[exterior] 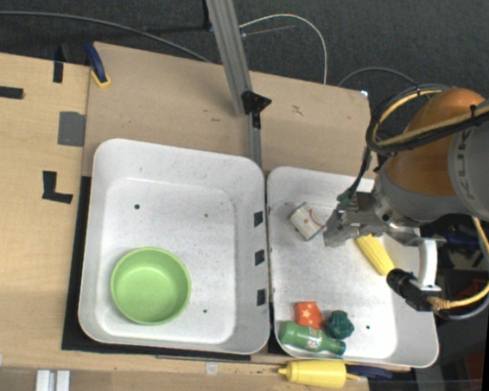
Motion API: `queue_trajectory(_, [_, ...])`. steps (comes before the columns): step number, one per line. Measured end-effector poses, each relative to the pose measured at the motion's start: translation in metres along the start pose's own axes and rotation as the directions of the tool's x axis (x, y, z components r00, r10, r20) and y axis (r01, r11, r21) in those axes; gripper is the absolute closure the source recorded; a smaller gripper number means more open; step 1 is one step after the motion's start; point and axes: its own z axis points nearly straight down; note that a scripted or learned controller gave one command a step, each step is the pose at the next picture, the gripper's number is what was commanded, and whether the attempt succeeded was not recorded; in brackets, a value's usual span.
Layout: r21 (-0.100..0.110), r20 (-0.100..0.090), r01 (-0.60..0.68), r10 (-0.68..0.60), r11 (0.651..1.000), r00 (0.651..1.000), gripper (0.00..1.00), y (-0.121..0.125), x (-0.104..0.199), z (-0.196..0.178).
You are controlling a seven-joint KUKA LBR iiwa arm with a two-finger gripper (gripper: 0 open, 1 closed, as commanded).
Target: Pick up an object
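Over the right bin: the grey arm (456, 169) is reaching in from the right, its orange band (437, 137) showing above the wrist, and the gripper (343, 227) is hanging low over the far half of the right bin (402, 346).
Gripper state: I cannot tell whether it is apart or together; the metal end is pointing down and is too small and dark to read.
Just left of the gripper: a small clear-and-white packet (305, 220) is lying on the bin floor, close beside the gripper tip; whether the two are touching I cannot tell.
Just right of the gripper: a yellow stick-shaped piece (375, 253) is lying at a slant, its upper end tucked near the gripper body.
Well below the gripper, at the near wall: a small orange-red piece (307, 312), a dark green lump (339, 324) and a green bottle-shaped toy (310, 338) are sitting bunched together, the bottle lying on its side along the rim.
Beyond that rim, on the table: a yellow bottle (316, 373) is lying on its side on the table (176, 105).
Far to the gripper's left: a green bowl (150, 286) is sitting upright in the near corner of the left bin (178, 162).
Hold: nothing is showing between the gripper's tips.
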Motion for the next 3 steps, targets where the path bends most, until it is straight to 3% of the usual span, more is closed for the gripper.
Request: queue_trajectory(3, [0.001,0.0,0.002,-0.002,1.0,1.0,1.0,-0.045,0.157,-0.003])
